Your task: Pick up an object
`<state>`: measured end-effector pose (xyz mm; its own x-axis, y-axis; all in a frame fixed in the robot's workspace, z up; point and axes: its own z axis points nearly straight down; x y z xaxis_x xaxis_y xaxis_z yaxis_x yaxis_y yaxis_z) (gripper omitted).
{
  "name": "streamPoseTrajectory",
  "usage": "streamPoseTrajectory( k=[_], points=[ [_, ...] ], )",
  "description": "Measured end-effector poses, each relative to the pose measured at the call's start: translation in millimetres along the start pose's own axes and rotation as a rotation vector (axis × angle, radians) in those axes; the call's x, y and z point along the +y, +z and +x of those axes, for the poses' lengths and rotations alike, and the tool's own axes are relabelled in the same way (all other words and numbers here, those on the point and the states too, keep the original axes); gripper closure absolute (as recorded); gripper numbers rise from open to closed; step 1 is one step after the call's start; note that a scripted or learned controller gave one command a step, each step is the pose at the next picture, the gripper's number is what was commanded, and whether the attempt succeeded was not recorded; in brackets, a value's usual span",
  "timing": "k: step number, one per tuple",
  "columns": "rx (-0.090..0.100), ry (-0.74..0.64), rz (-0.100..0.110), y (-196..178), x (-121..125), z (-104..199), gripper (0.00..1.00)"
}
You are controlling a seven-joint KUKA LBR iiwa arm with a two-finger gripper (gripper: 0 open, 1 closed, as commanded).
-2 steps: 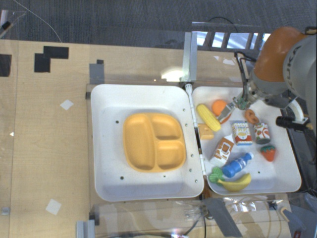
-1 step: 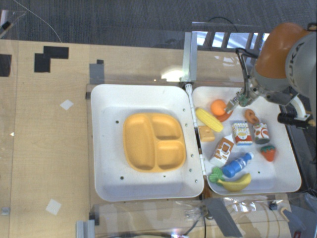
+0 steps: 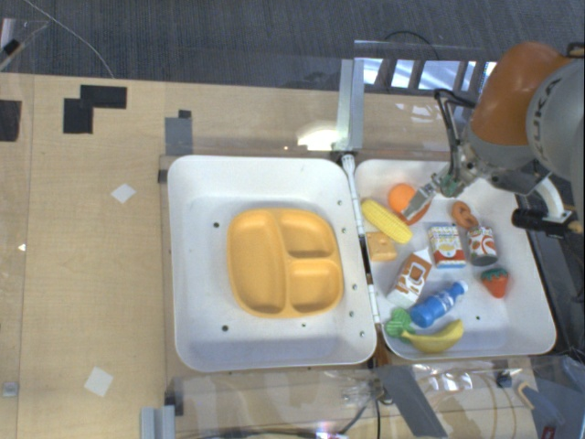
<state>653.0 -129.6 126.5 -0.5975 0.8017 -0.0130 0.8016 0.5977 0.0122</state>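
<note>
One gripper (image 3: 422, 199) low in right bin (image 3: 539, 332) — orange ball (image 3: 399, 196) touching fingertips; finger gap unreadable.

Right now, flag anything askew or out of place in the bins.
Nothing looks spilled or damaged. The yellow divided tray lies alone in the left bin; the toy food is piled loosely in the right bin, the banana near its front rim.

We see a big round grey arm (image 3: 558, 126) with a fat orange band (image 3: 512, 90). Thin black cables (image 3: 448, 122) run along it. Its small gripper (image 3: 422, 199) looks silver and grey.
</note>
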Motion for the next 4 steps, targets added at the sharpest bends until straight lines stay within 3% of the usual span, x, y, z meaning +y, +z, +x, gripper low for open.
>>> streamPoseTrajectory(
  k=[1,2,3,4],
  points=[
    [0.006,0.458,0.009,40.0,4.6,-22.3,0.00],
    [-0.002,0.448,-0.001,22.8,8.9,-24.3,1.00],
    [0.005,0.558,-0.001,-65.6,60.3,45.7,1.00],
    [0.007,0.565,0.008,-61.0,55.2,43.0,0.00]
  ],
)
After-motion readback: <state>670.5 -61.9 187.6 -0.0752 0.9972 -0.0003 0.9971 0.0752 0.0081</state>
